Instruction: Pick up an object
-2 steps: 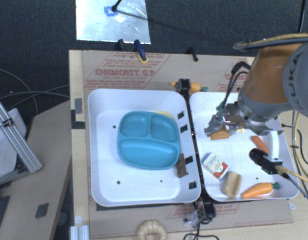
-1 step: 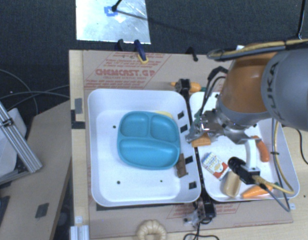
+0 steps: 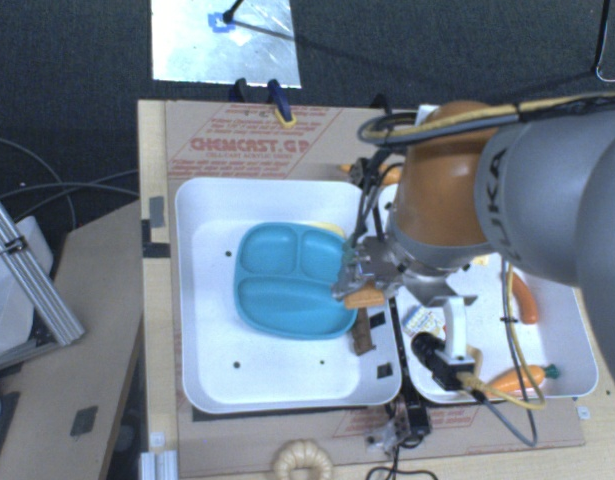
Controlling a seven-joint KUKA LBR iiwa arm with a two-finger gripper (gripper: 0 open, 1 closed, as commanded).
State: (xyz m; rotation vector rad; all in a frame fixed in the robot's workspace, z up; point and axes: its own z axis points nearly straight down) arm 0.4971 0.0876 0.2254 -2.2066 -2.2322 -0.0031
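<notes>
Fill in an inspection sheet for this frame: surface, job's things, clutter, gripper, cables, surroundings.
Surface: bench of brown board bearing two white bins, the left bin and the right bin, side by side.
Job's things: blue divided plate in the left bin; a carrot and an orange item in the right bin.
Clutter: small packet in the right bin; a rope ring at the bench's front edge.
Gripper: gripper low over the plate's right edge; finger state cannot be told.
Cables: yellow cable looping over the right bin; dark cables on the floor at left.
Surroundings: dark carpet, a shiny sheet behind the bench, metal framing at left.
</notes>
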